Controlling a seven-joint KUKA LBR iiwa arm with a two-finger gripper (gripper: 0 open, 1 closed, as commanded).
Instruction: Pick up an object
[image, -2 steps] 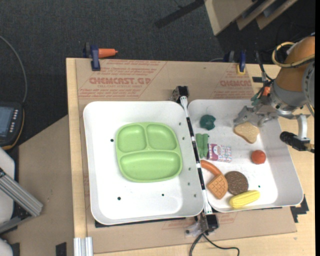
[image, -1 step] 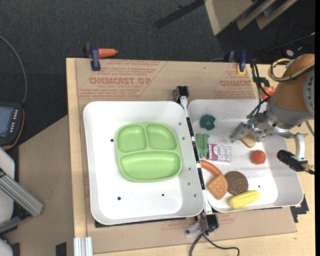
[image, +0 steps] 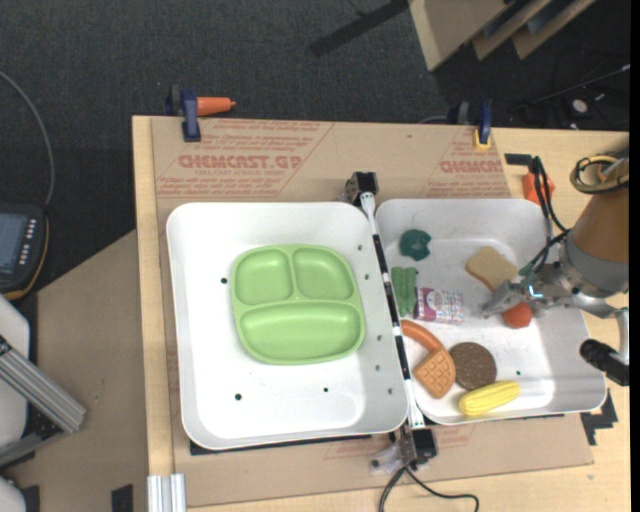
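The gripper (image: 510, 297) is positioned low in the right bin (image: 450, 215), beside a small red object (image: 517, 317) that lies just below the fingers. Finger opening cannot be determined, nor whether the red object is gripped. A toast slice (image: 490, 266) lies just above-left. The bin also contains a teal piece (image: 415, 242), green strip (image: 404, 289), pink packet (image: 441, 304), sausage (image: 422, 335), waffle (image: 435, 372), brown disc (image: 472, 365) and corn cob (image: 489, 397). The left bin (image: 200, 330) holds a green divided plate (image: 297, 303).

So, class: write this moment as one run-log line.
arm: over right bin | gripper: beside red object, toast | grasp: unconfirmed | green plate: left bin
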